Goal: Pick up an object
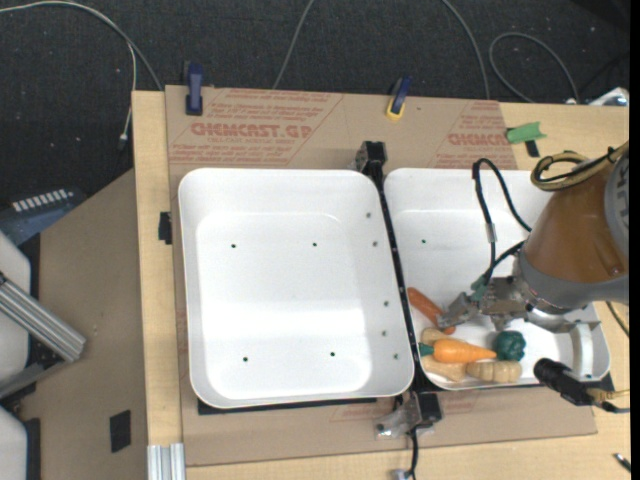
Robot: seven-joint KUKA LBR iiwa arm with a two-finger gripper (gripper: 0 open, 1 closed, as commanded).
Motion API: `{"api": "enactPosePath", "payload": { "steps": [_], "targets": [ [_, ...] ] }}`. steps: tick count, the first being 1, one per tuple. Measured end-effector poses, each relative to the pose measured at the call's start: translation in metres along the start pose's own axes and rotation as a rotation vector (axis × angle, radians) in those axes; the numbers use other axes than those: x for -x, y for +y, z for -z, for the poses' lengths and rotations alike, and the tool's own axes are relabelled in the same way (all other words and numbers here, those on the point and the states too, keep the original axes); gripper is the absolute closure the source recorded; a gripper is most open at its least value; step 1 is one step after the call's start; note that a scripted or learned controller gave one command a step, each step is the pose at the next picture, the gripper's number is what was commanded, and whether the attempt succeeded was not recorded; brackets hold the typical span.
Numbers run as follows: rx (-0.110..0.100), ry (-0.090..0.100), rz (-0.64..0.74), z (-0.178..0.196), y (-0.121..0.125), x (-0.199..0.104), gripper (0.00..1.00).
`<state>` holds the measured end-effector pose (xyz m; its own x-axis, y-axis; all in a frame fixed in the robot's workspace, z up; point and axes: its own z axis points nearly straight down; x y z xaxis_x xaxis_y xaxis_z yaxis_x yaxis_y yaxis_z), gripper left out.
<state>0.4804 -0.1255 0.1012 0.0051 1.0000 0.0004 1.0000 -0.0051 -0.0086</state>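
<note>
Reaching in from the right, the gripper (470, 306) hangs over the right bin (440, 208), its finger state impossible to tell. An orange carrot (462, 350), a green piece (511, 344) and pale items (493, 371) crowd the near corner.

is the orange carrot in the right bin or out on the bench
In the bin. The carrot lies flat in the right bin's near corner among other small items, beside the gripper.
</note>
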Motion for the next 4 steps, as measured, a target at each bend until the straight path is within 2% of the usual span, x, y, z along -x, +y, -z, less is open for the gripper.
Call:
{"api": "enactPosePath", "payload": {
  "steps": [1,2,3,4],
  "targets": [
    [0.01,-0.001,0.005,-0.012,0.073,0.031,0.0],
    [0.01,0.001,0.011,-0.015,0.122,-0.026,0.0],
    [0.008,0.0,0.005,-0.015,0.101,-0.028,0.0],
    [0.015,-0.003,0.0,0.064,0.055,0.021,0.0]
  ]
}}
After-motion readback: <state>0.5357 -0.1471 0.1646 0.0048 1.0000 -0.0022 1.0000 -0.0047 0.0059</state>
